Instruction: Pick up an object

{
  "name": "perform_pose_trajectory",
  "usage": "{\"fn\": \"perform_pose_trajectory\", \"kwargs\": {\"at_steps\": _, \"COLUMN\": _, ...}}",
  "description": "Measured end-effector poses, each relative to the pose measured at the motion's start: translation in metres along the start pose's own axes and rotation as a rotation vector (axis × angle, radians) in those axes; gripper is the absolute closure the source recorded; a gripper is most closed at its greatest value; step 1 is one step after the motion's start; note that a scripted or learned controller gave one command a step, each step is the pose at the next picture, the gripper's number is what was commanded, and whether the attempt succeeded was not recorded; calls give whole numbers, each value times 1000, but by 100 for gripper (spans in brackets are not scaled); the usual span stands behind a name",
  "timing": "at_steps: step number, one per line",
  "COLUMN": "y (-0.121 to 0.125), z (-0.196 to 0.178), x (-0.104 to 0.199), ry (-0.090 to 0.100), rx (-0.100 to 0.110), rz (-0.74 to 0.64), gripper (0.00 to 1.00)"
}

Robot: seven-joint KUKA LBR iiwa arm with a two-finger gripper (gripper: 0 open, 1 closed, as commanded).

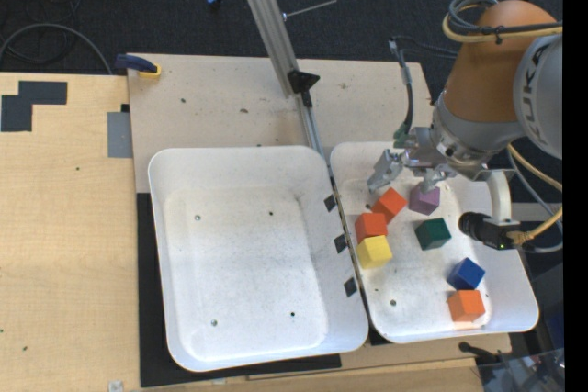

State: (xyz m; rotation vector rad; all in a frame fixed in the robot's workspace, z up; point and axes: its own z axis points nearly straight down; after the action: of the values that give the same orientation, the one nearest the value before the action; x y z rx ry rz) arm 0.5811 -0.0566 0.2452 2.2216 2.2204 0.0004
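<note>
The right bin (pixel 404 317) holds several small blocks. An orange block (pixel 390 203) lies near its upper left, with a second orange block (pixel 371 224) and a yellow block (pixel 374 251) just below it. A purple block (pixel 424 198), a dark green block (pixel 432 234), a blue block (pixel 467 274) and another orange block (pixel 466 305) lie further right. My gripper (pixel 409 168) hangs open over the upper part of this bin, its fingers spread above the orange and purple blocks, with nothing between them.
The left bin (pixel 184 197) sits beside the right one, with black clips along the shared edge. A slanted aluminium bar (pixel 273 23) rises behind the bins. Cables run at the right by the arm.
</note>
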Motion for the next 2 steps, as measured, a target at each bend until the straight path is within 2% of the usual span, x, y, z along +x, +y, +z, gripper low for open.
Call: {"fn": "perform_pose_trajectory", "kwargs": {"at_steps": 2, "y": -1, "z": 2, "x": 1, "ry": 0, "rx": 4, "rz": -5, "gripper": 0}}
